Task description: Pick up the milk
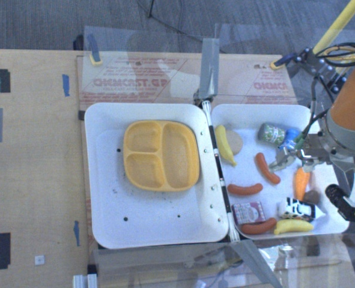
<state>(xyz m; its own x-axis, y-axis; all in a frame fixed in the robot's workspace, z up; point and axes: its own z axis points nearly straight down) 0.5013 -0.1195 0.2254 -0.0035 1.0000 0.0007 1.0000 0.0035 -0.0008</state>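
Milk (298, 209), the black-and-white carton, is lying at the near right of the right bin (249, 114), just above a banana (294, 225) and well apart from the gripper (290, 156). Going by size, the left bin (105, 221) is holding a yellow divided plate (161, 155). The grey arm (345, 110) is reaching in from the right, its claw hanging spread and grasping nothing above the right bin's middle. Another banana (225, 145) is lying by the bin's left wall, three sausages (267, 168) are lying scattered, and a carrot (300, 183) is lying beside the claw.
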